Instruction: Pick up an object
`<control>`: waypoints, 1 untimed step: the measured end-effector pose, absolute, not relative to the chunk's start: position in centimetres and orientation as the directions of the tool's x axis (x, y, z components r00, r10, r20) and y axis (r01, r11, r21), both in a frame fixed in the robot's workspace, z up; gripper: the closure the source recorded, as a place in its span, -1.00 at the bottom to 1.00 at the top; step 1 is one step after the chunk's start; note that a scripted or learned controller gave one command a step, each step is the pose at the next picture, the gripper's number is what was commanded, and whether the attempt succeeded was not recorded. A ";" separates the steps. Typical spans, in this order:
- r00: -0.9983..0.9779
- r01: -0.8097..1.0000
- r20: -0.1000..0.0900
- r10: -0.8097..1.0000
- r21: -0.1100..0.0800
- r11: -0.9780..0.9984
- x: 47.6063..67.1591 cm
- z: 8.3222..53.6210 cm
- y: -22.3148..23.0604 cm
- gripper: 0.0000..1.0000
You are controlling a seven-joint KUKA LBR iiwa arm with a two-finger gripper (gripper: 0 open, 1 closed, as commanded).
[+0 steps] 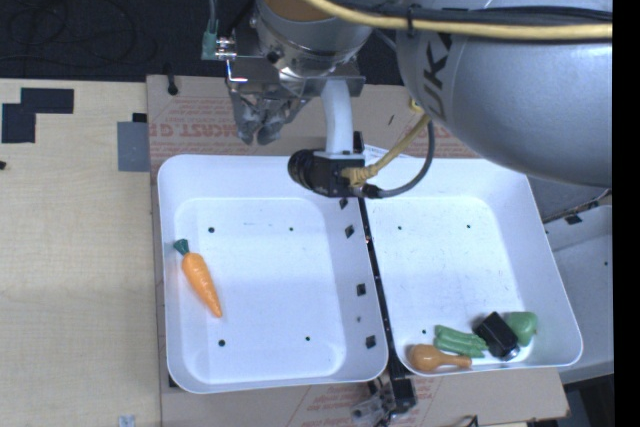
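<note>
**A:** Where do you stand right now?

**B:** Your gripper (262, 123) hangs above the far edge of the left bin (180, 177), over the cardboard. Nothing sits between its fingers. How wide they are, you cannot tell from this slant.

**A:** And what could you go for?

**B:** The carrot (201, 281) lies alone near the left wall of the left bin, leaf end pointing away from you. In the right bin (560, 315) a green piece (462, 340), a black block (497, 333) and a tan gourd (437, 358) crowd the near corner, touching one another.

**A:** So which?

**B:** Take the carrot, I'd say. Come straight down over its thick middle and set your fingers across its width, not along it. Mind the wall just beside it: one finger could catch there.
</note>
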State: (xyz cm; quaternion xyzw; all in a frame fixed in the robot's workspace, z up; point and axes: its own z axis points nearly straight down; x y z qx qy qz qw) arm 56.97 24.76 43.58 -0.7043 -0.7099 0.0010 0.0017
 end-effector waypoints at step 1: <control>0.005 1.000 -0.006 1.000 -0.010 -0.005 57.4 36.6 19.1 1.00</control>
